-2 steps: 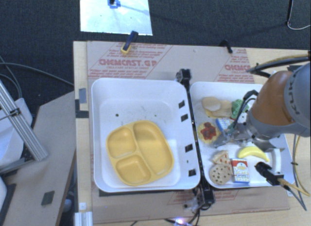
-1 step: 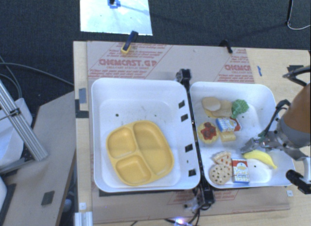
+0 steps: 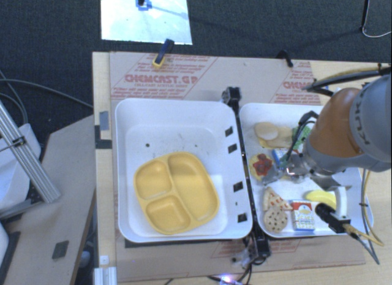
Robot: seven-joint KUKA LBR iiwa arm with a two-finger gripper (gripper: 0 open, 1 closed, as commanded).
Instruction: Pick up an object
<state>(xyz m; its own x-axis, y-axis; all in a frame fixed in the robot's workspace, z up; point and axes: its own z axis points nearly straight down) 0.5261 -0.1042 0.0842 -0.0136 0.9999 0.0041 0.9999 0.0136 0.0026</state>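
Near edge, right bin (image 3: 278, 107): a round speckled biscuit (image 3: 275, 220), a triangular cracker (image 3: 274, 199) touching it, a small red-and-white box (image 3: 302, 214) just beside, and a yellow banana-shaped piece (image 3: 321, 197) behind the box. All lie loose, as if tipped in as pick stock.

Level with these, the left bin (image 3: 171, 124) carries a yellow divided tray (image 3: 176, 192), well apart from the arm's reach.

Mid-bin, right: the pincer (image 3: 290, 168) sits low among the clutter, just beside a red piece (image 3: 262, 165). Whether it is wide or narrow cannot be told, since the arm (image 3: 343, 132) masks it from above. Judgement: the red piece is the likeliest pick, being closest, but no hold is confirmed.

Farther: a pale round bun (image 3: 267, 132) and a green piece (image 3: 300, 135), partly hidden.

Beyond, on the desk (image 3: 101, 81), lies a yellow-and-blue tool (image 3: 162, 54).
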